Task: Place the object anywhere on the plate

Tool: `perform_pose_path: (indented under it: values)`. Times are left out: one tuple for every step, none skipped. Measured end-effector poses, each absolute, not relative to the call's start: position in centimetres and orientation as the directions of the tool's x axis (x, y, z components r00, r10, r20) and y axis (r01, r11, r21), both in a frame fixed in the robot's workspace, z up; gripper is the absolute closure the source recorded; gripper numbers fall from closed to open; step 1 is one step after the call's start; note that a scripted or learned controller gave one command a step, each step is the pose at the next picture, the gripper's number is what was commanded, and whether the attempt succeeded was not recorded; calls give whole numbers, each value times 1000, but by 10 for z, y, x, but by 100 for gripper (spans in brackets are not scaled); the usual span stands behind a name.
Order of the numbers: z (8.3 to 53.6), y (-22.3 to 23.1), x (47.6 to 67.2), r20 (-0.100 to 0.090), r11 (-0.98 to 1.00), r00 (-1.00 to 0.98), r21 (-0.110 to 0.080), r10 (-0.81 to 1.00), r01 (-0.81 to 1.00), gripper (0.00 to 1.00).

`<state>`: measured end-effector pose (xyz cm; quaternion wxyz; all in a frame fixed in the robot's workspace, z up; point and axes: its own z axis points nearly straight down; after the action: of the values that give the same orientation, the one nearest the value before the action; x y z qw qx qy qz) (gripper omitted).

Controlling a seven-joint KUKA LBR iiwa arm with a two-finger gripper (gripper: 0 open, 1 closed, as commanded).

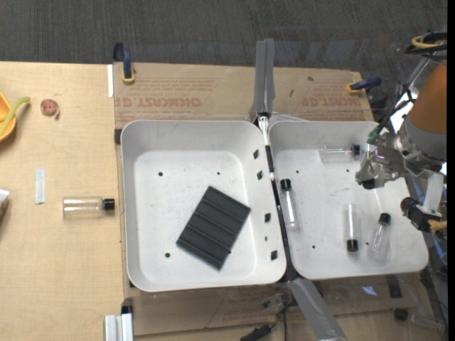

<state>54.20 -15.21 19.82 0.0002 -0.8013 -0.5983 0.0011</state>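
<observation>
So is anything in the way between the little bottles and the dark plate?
Yes. The bottles lie in the right bin, and the dark ridged plate lies in the left bin. The two raised bin walls where they meet stand between them, so a bottle must be lifted over.

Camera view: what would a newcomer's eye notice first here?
The dark ribbed plate lies tilted in the left bin, strong against the white. In the right bin, several clear vials with black caps lie scattered, and the gripper hangs over that bin's far right part.
</observation>
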Motion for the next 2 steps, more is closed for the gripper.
perform_pose_path:
  values:
    - [190, -74, 628, -3, -298, 298, -4, 955, 955, 100]
    - [373, -110, 656, -3, -78, 78, -2, 997, 997, 100]
